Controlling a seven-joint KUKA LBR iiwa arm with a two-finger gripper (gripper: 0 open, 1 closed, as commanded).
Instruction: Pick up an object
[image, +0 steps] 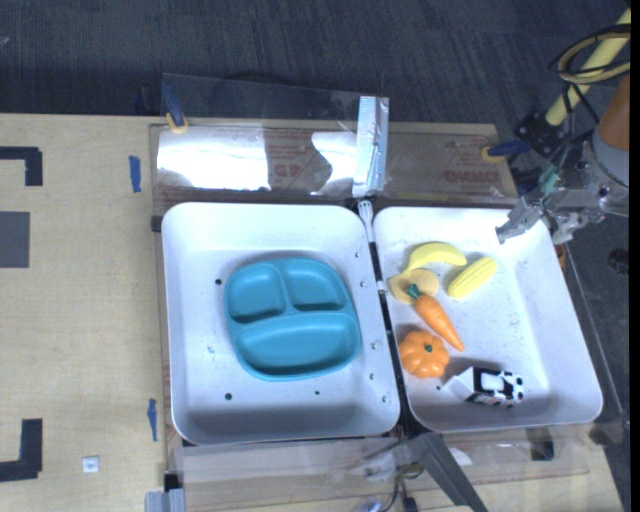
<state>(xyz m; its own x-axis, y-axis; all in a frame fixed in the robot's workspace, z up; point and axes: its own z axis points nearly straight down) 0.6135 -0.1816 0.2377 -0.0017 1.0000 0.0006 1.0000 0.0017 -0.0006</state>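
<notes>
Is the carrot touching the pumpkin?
Apart. The camera view shows a strip of white bin floor between the carrot and the pumpkin.

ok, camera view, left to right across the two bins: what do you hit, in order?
Blue divided plate in the left bin → pumpkin → corn cob → black-and-white cow toy, all in the right bin → gripper at that bin's far right corner. Banana and carrot overlap the others left to right, so left out.

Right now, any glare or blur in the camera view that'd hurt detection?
Camera view: strong glare on the clear plastic sheet behind the bins; left bin evenly lit, blue tray crisp; toys in the right bin sharp with soft shadows; gripper slightly blurred at the edge.
</notes>
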